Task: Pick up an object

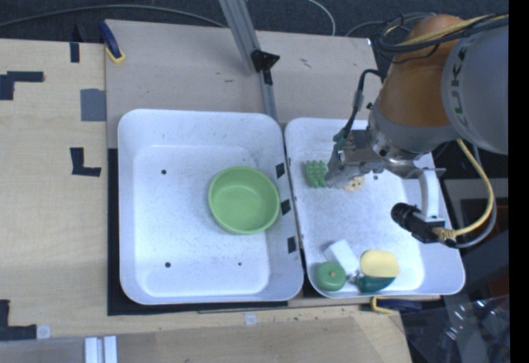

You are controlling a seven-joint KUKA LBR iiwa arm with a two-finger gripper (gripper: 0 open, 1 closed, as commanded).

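My gripper [340, 175] hangs over the upper left part of the right bin [372, 221]. A small green ridged block [315, 173] lies on the bin floor just to its left, touching or nearly touching the fingertips. A small pale object [356, 183] sits just to the gripper's right. At the bin's near edge lie a green round piece [331, 276], a white block [341, 254] and a yellow object [380, 263] on a teal piece. The arm's body hides the bin's upper right part.
The left bin [149, 212] holds a green bowl [243, 199] right of its middle. A grey pole [240, 14] slants down to the ridge between the bins. Cables run along the right bin's far side.
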